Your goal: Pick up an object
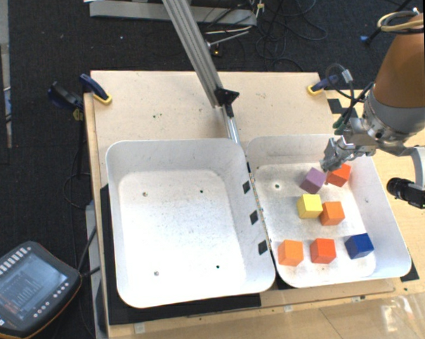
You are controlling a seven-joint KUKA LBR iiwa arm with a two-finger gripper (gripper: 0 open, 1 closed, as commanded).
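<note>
- Gripper (336,158) is hanging low over the right bin (388,224), beside the purple block (313,180) and an orange-red block (338,174); whether it is clenched or grasping cannot be told.
- Remaining blocks are lying loose nearby, likely awaiting picks.

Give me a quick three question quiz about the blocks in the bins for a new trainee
1. True or false: all the blocks lie in the right bin.
2. How many orange blocks are there?
3. Which block lies nearest the tool: A) blue block, B) yellow block, C) the orange block at the back?

Key: 1 true; 2 four; 3 C.
</note>
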